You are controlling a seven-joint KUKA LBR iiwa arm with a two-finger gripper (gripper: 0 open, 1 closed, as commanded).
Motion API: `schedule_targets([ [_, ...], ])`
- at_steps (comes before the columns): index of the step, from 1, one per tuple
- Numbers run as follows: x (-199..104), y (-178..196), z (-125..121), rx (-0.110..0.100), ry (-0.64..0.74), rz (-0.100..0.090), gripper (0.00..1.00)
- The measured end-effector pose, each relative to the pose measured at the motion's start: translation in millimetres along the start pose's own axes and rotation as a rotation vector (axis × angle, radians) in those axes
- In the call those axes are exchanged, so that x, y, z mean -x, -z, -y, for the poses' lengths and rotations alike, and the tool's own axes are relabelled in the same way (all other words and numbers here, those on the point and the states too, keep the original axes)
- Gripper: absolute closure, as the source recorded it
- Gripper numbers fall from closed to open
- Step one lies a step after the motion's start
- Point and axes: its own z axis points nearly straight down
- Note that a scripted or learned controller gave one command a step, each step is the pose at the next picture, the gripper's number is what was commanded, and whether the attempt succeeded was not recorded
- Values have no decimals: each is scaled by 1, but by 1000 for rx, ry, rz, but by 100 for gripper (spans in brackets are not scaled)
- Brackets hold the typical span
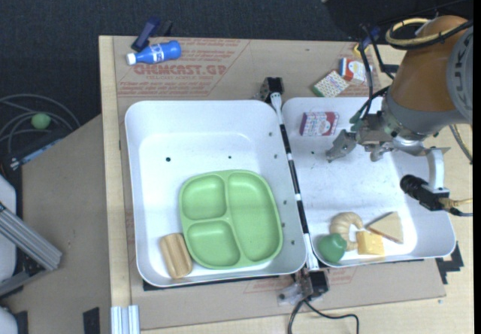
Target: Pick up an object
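arm: cut off by right edge | hand: finger state too blurred to tell | small box label: unreadable | carton on tabletop: print too small to read | right bin: far wall partly hidden by arm

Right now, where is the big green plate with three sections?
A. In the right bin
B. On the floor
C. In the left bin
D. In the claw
C. The green plate lies flat in the left bin, beside a tan bread-like piece, while the claw hangs over the right bin.
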Motion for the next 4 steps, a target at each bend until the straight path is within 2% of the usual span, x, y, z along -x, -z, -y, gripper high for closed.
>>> schedule_targets([
  [1, -3, -77, 93, 0, 0, -1, 0],
  [2, 30, -76, 42, 3, 0, 1, 0],
  [3, 58, -75, -78, 4, 2, 1, 0],
  [4, 112, -69, -23, -1, 5, -8, 0],
])
